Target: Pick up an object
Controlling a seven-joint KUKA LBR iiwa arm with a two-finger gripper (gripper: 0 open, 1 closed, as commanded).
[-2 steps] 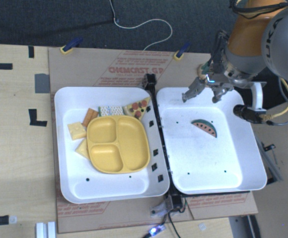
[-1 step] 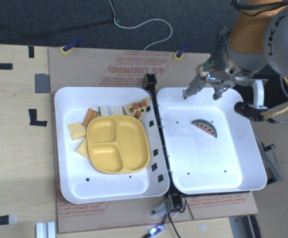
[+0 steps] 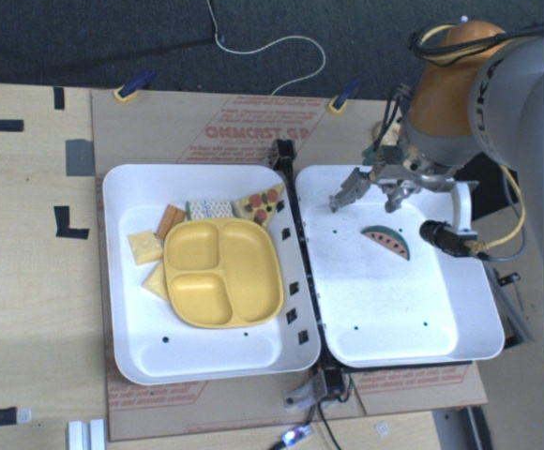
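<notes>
On the surface (image 3: 37, 251) sit two white bins, side by side. Inside the left bin (image 3: 127, 345) lies one yellow plate (image 3: 223, 272) with three sections. Little toy foods are tucked around the plate's top and left edges. One pale yellow square cracker (image 3: 144, 247) lies just left of the plate. One brown cracker (image 3: 169, 219) leans beside it. One pizza slice (image 3: 263, 202) with red dots sits near the top right of the plate. One flat green and white dotted piece (image 3: 206, 210) lies between the brown cracker and the pizza.

Inside the right bin (image 3: 413, 340) lies one watermelon slice (image 3: 387, 241), red with a green rind. It rests flat on the bin floor, in the upper part of the bin.

Up above the right bin's top edge hangs the pincer (image 3: 373, 195). Its two grey fingers are spread apart, with nothing between them. The watermelon slice is near the pincer, just below it, not touching.
</notes>
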